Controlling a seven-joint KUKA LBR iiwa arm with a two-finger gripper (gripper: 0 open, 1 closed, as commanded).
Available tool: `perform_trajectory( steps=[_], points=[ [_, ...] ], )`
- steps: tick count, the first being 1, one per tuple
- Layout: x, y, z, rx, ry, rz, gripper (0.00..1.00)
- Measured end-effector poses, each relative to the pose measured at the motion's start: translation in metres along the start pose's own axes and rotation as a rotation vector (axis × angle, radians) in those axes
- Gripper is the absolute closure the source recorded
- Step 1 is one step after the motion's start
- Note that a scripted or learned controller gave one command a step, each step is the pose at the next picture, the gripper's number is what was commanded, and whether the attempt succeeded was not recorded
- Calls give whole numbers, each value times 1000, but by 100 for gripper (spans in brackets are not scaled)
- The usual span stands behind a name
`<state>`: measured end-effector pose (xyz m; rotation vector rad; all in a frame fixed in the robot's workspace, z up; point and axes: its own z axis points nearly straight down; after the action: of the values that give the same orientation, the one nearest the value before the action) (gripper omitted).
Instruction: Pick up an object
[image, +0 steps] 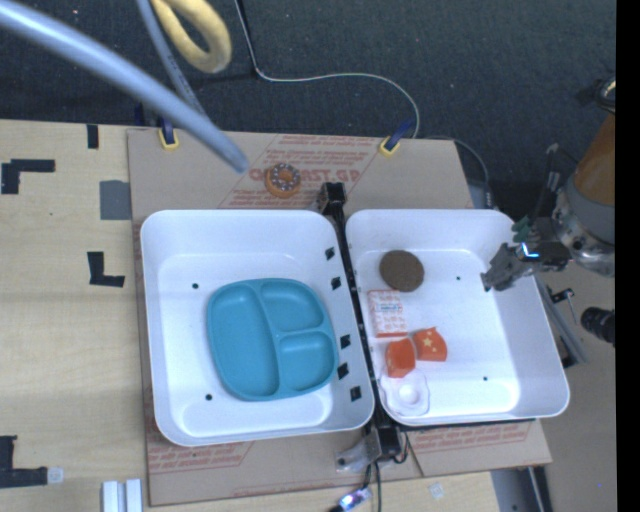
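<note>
The right bin (520, 330) holds a round brown disc (401, 269), a white packet with red print (387, 312), an orange block (400, 357), an orange-red piece with a yellow mark (430, 344) and a small white cup-like item (408, 394). My gripper (503, 271) hangs over the bin's upper right edge, about a hand's width right of the brown disc. Nothing shows between its dark fingers.
The left bin (170, 250) carries a blue divided plate (271, 337). A small doughnut-like ring (282, 179) lies on the cardboard behind the bins. A grey pole (130, 75) and a yellow loop (197, 27) cross the upper left.
</note>
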<state>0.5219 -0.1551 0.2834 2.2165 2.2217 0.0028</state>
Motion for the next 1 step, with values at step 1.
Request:
perform_trajectory(
  steps=[1],
  points=[
    [57, 11, 1, 3, 1, -4, 100]
  ],
)
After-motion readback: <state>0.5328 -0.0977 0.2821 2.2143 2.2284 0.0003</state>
